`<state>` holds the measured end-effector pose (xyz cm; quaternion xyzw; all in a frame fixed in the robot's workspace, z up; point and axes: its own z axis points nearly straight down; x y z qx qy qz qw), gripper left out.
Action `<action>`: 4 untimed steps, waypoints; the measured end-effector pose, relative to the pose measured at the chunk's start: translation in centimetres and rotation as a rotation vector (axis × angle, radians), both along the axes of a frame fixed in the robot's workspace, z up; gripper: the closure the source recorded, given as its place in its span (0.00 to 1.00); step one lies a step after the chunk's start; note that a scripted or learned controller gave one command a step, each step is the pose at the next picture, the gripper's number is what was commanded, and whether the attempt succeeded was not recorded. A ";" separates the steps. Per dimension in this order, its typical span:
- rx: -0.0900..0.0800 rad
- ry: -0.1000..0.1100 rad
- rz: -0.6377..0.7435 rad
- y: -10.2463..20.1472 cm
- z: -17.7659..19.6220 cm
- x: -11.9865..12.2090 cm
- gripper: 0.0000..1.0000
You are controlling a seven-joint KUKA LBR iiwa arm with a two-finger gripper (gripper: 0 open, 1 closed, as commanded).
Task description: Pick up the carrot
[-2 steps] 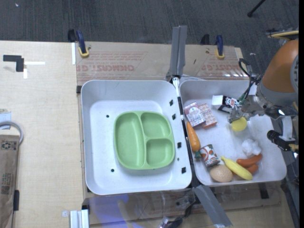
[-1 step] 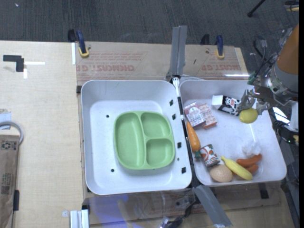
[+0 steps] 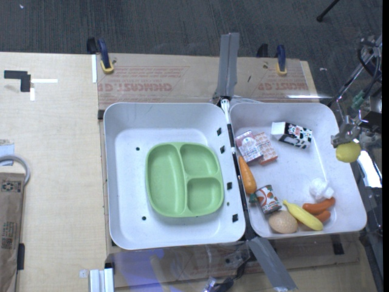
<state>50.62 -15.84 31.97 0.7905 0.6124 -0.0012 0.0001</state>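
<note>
Matt green plastic tray (image 3: 183, 179) in smooth white plastic bin (image 3: 121, 181).

— What sits in the left bin (image 3: 115, 181)?
— A green divided plate (image 3: 184, 179).
— And the right bin (image 3: 304, 109)?
— A banana (image 3: 305, 216) beside a brown egg (image 3: 282, 222), a milk carton (image 3: 296, 134), and snack packets (image 3: 256, 147).

One camera hangs above the tabletop (image 3: 48, 163), tilted down from the near side, fairly close. Both white bins (image 3: 121, 181) fill mid-frame; dark floor (image 3: 152, 11), perhaps carpet, crosses the top.
</note>
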 end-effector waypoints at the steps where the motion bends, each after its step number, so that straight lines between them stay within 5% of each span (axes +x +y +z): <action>1: 0.002 0.003 0.228 5.5 -7.6 2.9 1.00; 2: 0.002 0.003 0.307 10.9 -7.9 -1.9 1.00; 3: 0.002 0.001 0.714 17.2 -9.2 -2.8 1.00; 4: 0.002 0.004 0.722 24.9 -11.4 -2.9 1.00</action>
